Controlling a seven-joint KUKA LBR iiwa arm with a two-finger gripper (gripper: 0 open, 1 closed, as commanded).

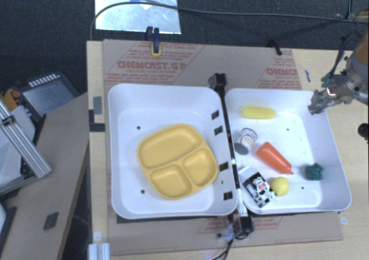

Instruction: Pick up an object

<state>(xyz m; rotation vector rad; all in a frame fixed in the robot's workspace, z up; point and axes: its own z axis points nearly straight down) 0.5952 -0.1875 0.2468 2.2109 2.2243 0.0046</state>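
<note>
Hovering: gripper (319, 103) over right bin's (331, 138) far right corner
Grip: cannot tell
Carrot (274, 158): bin middle
Corn (258, 113): far edge

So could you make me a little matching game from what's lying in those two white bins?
Things:
1. divided plate
2. corn cob
3. carrot
4. green lump

Places:
A. right bin, far end
B. right bin, by its right wall
C. left bin
D. right bin, middle

Pairs: 1-C, 2-A, 3-D, 4-B
</note>
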